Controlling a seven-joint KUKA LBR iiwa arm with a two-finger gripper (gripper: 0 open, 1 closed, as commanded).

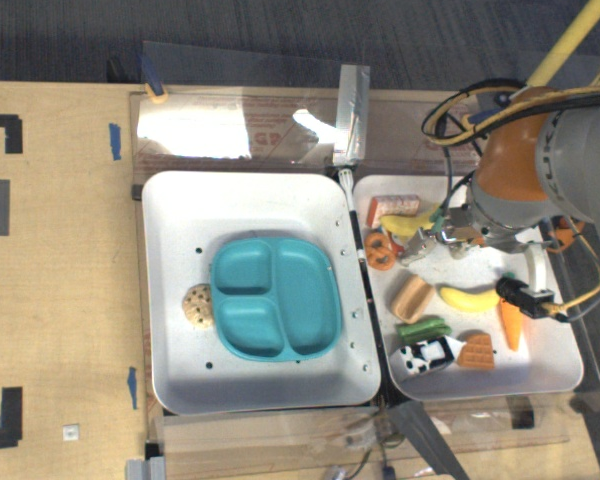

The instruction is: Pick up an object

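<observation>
Camera view is showing the arm (540, 158) reaching in over the right bin (565, 368), its wrist bending down so the hand (450, 236) is hanging low over the bin's upper part. Whether the hand is spread or pressed together I cannot tell, since the wrist and cables are hiding it.

Toy food is lying all around it: a yellow banana (468, 298) just below the hand, a bread roll (412, 296) below and to its left, an orange pretzel (381, 250) to its left, a carrot (510, 324) further below toward the arm.

The banana is looking like the likeliest pick, judging by nearness. It is probably light, stiff and smooth, so slippery on its curve; pinching across its thick middle should be steadiest.
</observation>
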